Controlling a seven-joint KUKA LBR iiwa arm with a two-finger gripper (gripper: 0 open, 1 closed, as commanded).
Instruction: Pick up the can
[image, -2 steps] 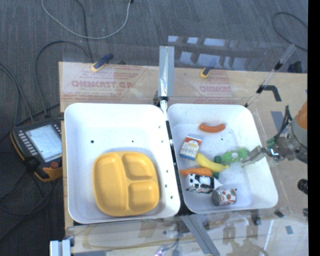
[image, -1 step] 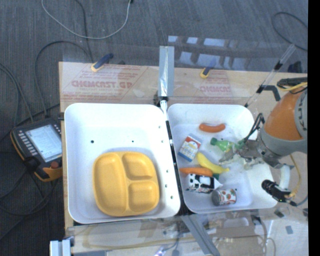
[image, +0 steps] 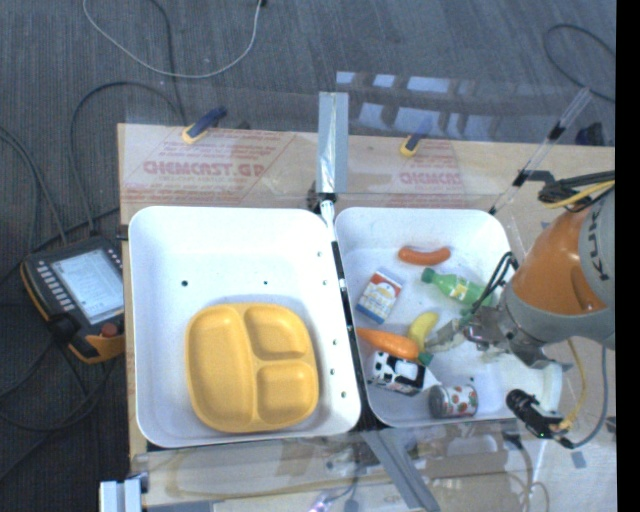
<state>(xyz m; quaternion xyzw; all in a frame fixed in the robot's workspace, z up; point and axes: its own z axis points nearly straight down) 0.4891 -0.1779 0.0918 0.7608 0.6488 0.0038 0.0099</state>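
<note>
The can (image: 453, 401) lies on its side near the front edge of the right bin (image: 490, 232); it is grey with a red and white label. My gripper (image: 462, 331) hangs over the middle right of that bin, up and slightly right of the can and apart from it. It sits close to a small yellow fruit (image: 423, 325) and a green bottle (image: 452, 288). Nothing shows between the gripper and the can.
The right bin also holds a sausage (image: 424, 255), a small carton (image: 380, 296), a carrot (image: 388, 343) and a black-and-white toy (image: 397, 373) just left of the can. A yellow divided plate (image: 255, 365) lies in the left bin (image: 160, 260).
</note>
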